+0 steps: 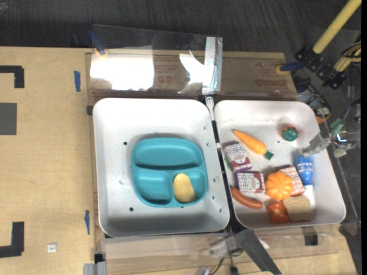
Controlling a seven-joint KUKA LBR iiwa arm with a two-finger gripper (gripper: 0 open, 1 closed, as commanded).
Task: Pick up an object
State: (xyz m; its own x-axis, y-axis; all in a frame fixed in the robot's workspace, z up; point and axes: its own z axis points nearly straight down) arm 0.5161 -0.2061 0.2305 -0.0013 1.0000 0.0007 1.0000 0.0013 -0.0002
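Crowding the pumpkin (pixel 279 185): cartons (pixel 250 182), sausage (pixel 246 199), bread (pixel 298 207).

I see a teal tray (pixel 166 153) in the white left bin (pixel 112 153), with a pale yellow potato (pixel 183 188) in it. In the white right bin (pixel 252 116) there is an orange carrot (pixel 250 141), an orange pumpkin (pixel 279 185), a red sausage (pixel 246 199) and a tan bread slice (pixel 299 207). There is also a blue bottle (pixel 305 169) and a small green and red thing (pixel 289 133).
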